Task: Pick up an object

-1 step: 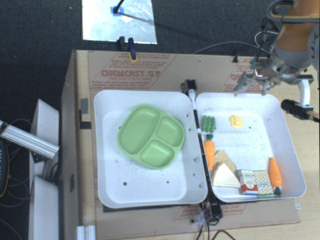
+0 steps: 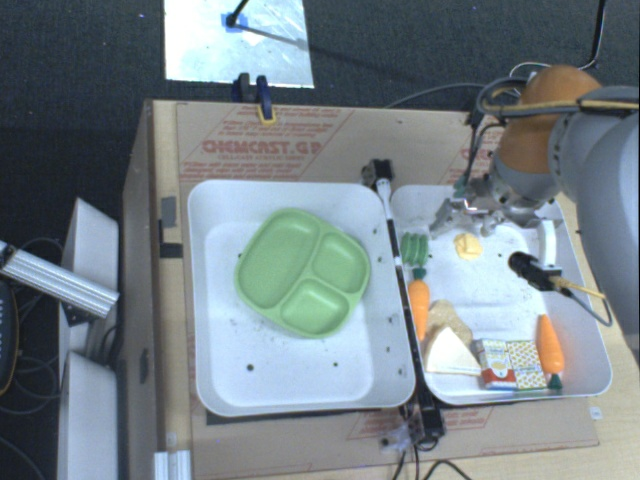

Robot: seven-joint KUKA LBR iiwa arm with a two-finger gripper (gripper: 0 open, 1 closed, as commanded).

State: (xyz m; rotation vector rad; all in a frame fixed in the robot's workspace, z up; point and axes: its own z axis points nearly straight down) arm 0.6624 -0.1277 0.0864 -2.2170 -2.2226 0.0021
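Light is even and fairly bright, falling from above. The white bin (image 2: pixel 490 293) beneath the jaws of the gripper (image 2: pixel 470 216) looks slightly washed out. Shadows are soft: a thin one rims the green plate (image 2: pixel 300 268), left of the jaws. Far up and left of them a shiny floor sheet (image 2: pixel 240 28) glares. Right of the jaws the arm (image 2: pixel 600 168) is blurred, and the whole picture is mildly grainy.

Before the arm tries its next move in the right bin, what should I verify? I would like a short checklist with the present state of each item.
1. Gripper is over the right bin: ok.
2. A target is close, the yellow piece just beside the gripper: ok.
3. Yellow piece lies apart from the green item and the carrot: ok.
4. Gripper carries nothing already: cannot tell.
5. Gripper height above the bin floor: cannot tell.
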